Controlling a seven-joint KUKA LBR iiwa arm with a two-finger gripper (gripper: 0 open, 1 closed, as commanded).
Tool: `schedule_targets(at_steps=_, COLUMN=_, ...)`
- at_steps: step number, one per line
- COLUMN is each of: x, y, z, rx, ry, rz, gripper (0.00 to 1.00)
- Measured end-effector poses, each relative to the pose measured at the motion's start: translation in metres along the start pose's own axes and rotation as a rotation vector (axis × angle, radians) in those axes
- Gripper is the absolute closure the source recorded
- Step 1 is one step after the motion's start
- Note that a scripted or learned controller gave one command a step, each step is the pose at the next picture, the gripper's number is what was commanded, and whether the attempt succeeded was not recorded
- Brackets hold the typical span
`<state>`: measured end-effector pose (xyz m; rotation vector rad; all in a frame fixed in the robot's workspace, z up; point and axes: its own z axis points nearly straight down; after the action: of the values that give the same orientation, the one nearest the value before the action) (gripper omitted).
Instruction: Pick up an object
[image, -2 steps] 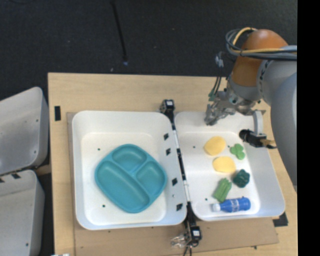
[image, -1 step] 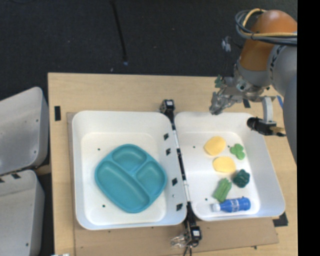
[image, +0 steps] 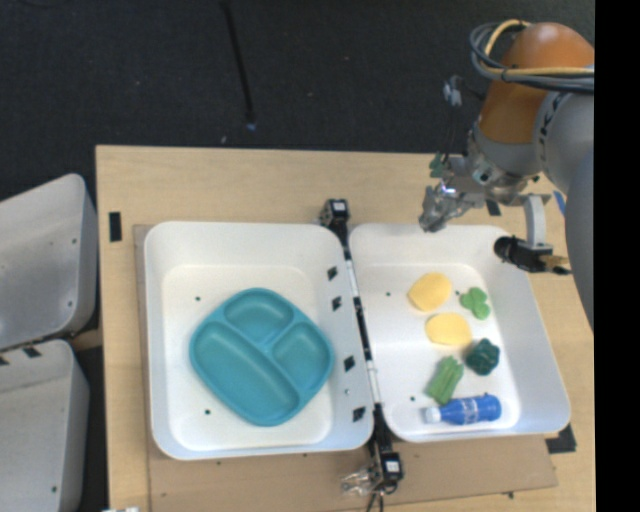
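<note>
Candidates all sit in the right bin (image: 520, 300): two yellow pieces (image: 431, 292) one just below the other, a small green sprig (image: 475, 302) beside the upper one, a dark green lump (image: 482, 356), a lighter green pod-shaped piece (image: 445, 380) and a blue tube (image: 462, 410) lying on its side near the front wall. The left bin (image: 160, 300) holds a teal divided tray (image: 260, 355), which looks too broad and flat to be worth going for.

The gripper (image: 437, 215) hangs over the far rim of the right bin, well apart from every item, and nothing is between the jaws; whether they're spread or closed can't be made out from this angle.

Handling guess: everything looks like light plastic toy food, stiff and smooth, so a bit slippery. The yellow pieces look low and rounded, which could squirt out of a pinch. The blue tube seems the safest bet: a long body, some free space around it, best taken across its middle. The dark green lump sits close to the lower yellow piece, so it's more cramped.
</note>
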<state>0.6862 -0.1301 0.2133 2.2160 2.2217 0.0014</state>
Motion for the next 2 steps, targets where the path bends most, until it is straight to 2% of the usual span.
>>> schedule_targets(at_steps=2, x=0.078, y=-0.067, z=0.005, rx=0.004, ry=0.001, rz=0.0, gripper=1.0)
